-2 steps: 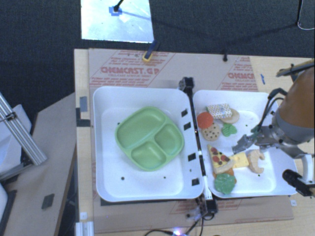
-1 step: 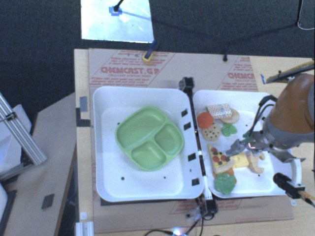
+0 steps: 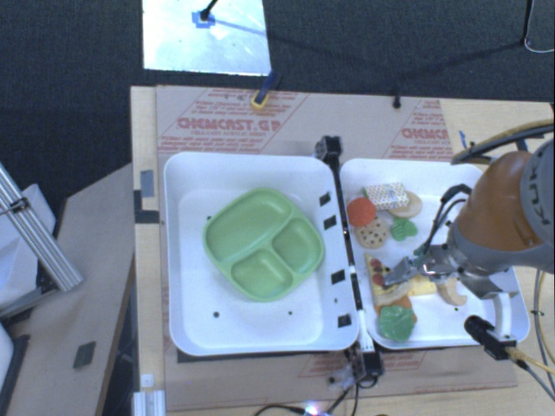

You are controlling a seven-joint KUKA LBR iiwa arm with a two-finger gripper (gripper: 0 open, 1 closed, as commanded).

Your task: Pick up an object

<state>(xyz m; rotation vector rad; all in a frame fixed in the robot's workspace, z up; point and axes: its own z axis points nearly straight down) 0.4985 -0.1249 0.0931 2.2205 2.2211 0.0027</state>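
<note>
Gripper over toy food, right bin

Robotics laboratory test cell. Shown by: a desk faced with a protective sheet printed "CHEMCAST GP"; two shallow white bins clipped side by side; toy food pieces and a green compartment plate as sample objects; aluminium framing at left; loose cables over dark carpet; a taped reflective square.
</note>
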